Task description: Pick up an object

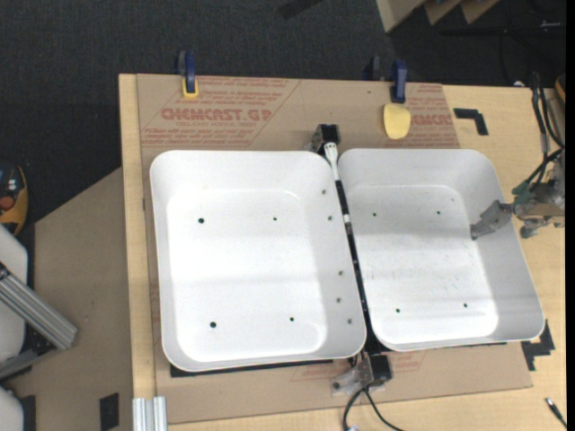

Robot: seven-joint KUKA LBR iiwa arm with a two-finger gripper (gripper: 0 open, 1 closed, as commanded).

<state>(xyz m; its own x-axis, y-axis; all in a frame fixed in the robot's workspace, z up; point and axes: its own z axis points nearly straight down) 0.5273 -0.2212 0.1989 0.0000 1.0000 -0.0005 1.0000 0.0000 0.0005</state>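
White bins (243,173) show bare floors, the only loose thing being a yellow object (396,120) on the tabletop (269,106) behind them, while the end effector (490,220) sits over the right bin's edge carrying nothing visible, its opening impossible to tell, so the pick looks unstarted.

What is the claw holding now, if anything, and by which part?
It cannot be told. The claw sits at the right edge of the right bin, small and blurred, and I can make out no object there.
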